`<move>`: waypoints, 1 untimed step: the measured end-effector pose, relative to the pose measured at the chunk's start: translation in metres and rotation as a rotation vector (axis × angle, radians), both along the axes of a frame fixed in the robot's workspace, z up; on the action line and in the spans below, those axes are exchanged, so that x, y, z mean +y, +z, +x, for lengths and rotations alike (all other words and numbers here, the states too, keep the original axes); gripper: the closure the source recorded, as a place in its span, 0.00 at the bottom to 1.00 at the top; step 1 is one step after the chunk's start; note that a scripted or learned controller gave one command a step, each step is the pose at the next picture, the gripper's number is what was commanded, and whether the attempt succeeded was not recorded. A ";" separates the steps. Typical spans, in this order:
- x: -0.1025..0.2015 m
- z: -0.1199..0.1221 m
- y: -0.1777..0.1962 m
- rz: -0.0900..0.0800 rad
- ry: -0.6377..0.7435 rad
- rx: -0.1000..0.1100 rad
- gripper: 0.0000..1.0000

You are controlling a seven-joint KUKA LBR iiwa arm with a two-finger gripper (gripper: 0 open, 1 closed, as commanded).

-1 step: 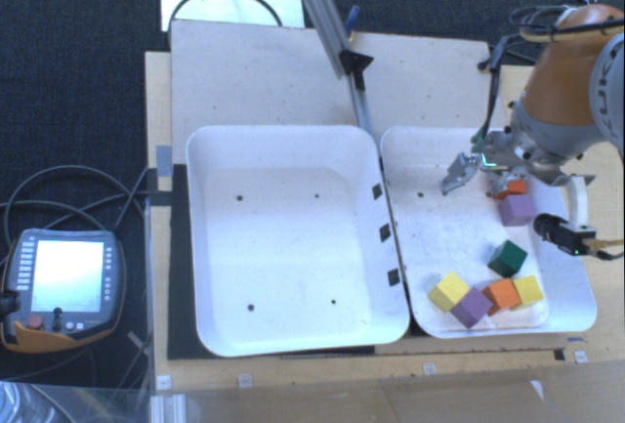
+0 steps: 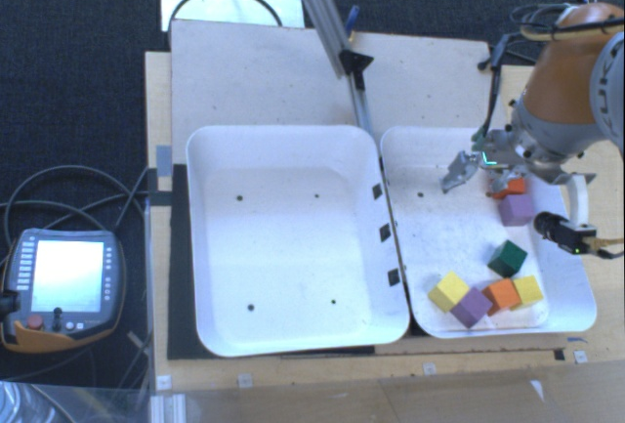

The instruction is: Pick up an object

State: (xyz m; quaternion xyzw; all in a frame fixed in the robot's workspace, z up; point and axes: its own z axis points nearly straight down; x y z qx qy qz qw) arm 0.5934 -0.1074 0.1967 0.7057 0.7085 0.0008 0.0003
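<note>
My gripper [image 2: 500, 179] hangs over the back of the right bin [image 2: 430, 245], open, with one grey finger [image 2: 455, 174] splayed to the left. An orange block [image 2: 514, 185] lies just under it, partly hidden by the wrist, and nothing shows held between the fingers. A purple block [image 2: 517, 208] sits right in front of the orange one. Nearer the front lie a green block [image 2: 507, 258], a yellow block [image 2: 449, 291], a second purple block [image 2: 471, 306], a second orange block [image 2: 502, 294] and a small yellow block [image 2: 527, 289].
The left bin [image 2: 225, 216] stands beside the right one, with a shared rim between them. A metal pole [image 2: 322, 6] slants down at the back to the bins' junction. A teach pendant [image 2: 61, 289] lies off the bench on the left.
</note>
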 end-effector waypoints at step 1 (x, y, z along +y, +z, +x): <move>0.002 0.000 -0.041 -0.001 -0.001 0.003 0.00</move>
